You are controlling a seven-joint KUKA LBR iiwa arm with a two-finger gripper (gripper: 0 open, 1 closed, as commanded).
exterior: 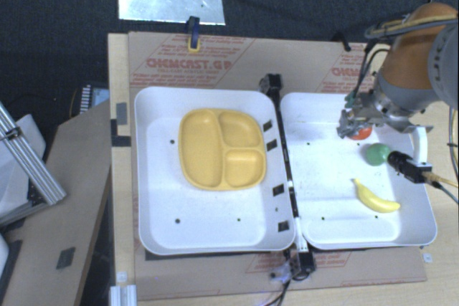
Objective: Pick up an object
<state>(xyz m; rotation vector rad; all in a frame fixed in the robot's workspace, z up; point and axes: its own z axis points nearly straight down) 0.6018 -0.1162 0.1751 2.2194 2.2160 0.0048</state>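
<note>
Claw [351, 127] hangs low over a small red-orange object [362, 132] in the right white bin [315, 226], grip impossible to judge. Nearer lie a yellow plastic banana [376, 198] and green ball [375, 153]; a yellow divided plate [221, 148] sits in the left bin [154, 175].

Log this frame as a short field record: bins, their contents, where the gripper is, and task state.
left bin: holds a yellow divided plate, lying flat near the middle
right bin: holds a banana, a green ball and a red object
banana: lies apart from the rest, toward the near right corner
green ball: just beyond the banana, beside the red object
red object: mostly hidden under the gripper
gripper: low over the red object, far side of right bin
task state: no lift visible; grasp cannot be judged
</note>
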